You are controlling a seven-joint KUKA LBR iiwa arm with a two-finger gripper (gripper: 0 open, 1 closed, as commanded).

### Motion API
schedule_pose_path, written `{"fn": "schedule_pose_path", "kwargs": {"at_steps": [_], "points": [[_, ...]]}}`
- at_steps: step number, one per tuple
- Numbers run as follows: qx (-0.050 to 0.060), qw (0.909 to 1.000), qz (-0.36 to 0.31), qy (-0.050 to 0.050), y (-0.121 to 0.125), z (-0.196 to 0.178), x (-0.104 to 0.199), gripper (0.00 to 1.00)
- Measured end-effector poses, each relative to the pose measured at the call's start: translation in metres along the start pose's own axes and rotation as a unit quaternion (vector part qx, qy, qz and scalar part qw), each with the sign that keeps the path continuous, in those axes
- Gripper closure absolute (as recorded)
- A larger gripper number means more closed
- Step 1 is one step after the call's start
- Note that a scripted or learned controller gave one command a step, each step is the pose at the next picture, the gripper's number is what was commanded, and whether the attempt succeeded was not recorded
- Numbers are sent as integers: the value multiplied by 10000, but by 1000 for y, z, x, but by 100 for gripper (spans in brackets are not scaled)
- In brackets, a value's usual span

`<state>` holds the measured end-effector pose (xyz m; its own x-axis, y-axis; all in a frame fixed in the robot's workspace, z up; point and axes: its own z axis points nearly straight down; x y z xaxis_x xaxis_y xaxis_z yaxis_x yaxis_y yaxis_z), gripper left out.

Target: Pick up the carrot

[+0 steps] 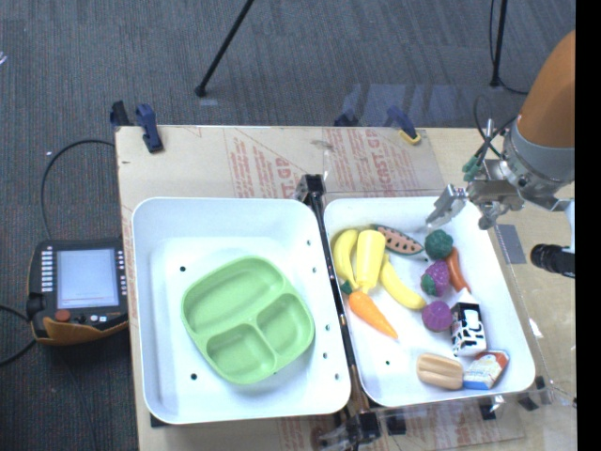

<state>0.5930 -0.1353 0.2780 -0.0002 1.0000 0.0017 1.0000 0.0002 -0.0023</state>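
Lying in the right bin [522,338], near its left wall: orange carrot [372,313], green end up-left, tip down-right. Just above it, touching: yellow bananas [362,255]. To its right: purple grapes [436,315], then a small black-and-white carton [467,328]. Farther up: green broccoli [439,243]. Down low: a hot dog bun [439,371]. Hanging above the bin's top right corner, well apart from the carrot: tool [467,205], fingers spread, nothing between them. Sitting in the left bin [150,252]: a green tray [247,319]. Holding both bins: counter [225,158].
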Motion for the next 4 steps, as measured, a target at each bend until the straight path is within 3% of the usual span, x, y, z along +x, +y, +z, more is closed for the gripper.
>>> {"fn": "schedule_pose_path", "kwargs": {"at_steps": [1,2,3,4], "points": [[102,9988,-484,28,-40,149,47,0],[43,9981,622,9,-94,194,46,0],[8,9978,667,5,-25,191,55,0],[46,9976,690,19,-26,183,54,100]]}}
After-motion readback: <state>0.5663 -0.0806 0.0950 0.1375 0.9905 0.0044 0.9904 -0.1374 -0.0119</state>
